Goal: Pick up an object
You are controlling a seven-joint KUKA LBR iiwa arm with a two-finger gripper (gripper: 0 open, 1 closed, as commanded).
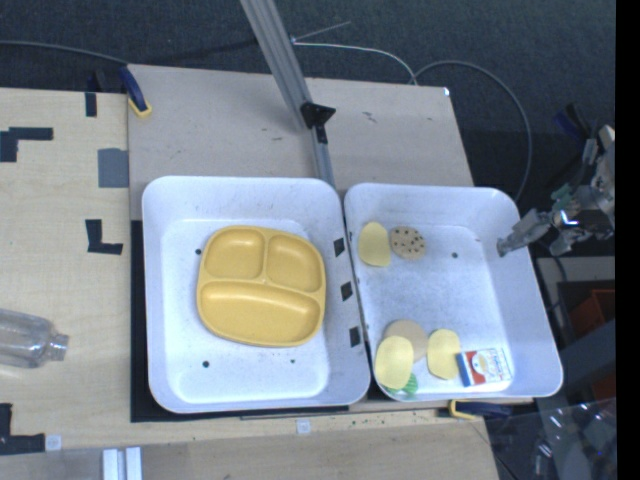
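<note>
Objects for picking lie in the right bin point(470, 203): a pale yellow chip point(374, 244) and a speckled cookie point(406, 240) near its upper left, and along its lower edge a tan disc point(408, 332), two more yellow pieces point(394, 360) point(443, 353) and a small carton point(485, 367) in red, white and blue. I judge all of these light and stiff; the flat pieces look thin and slick, so they offer little to pinch and may slide away. I would favour the carton, taking it across its short sides, though it sits just beside the bin's lower wall and touches a yellow piece, which leaves little space to come down around it. The cookie has more open floor around it and would be my second choice. The left bin point(160, 268) holds a yellow divided plate point(262, 284). My gripper point(520, 233) hangs at the right edge of the frame, over the right bin's rim, holding nothing; I cannot tell how it is set. The middle of the right bin is bare, so I have clear room to travel inward from the right
</note>
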